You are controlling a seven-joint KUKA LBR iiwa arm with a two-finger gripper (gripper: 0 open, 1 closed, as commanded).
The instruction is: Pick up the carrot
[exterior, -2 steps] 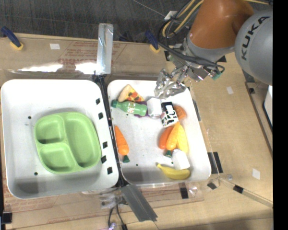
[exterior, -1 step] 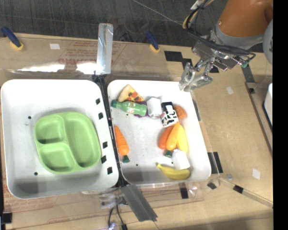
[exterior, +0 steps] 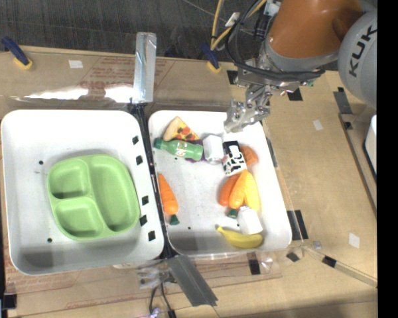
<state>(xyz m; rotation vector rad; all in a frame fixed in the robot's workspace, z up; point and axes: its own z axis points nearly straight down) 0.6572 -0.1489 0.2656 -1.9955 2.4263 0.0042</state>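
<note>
While the pincer hangs open, carrot in right bin, green tray in left bin.

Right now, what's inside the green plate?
The green plate in the left bin shows three bare sections with no food in them. What lies under the plate is hidden.

The grey arm reaches in from the right, its orange band directly above the gripper, whose metal fingers point downward with nothing between them.
</note>
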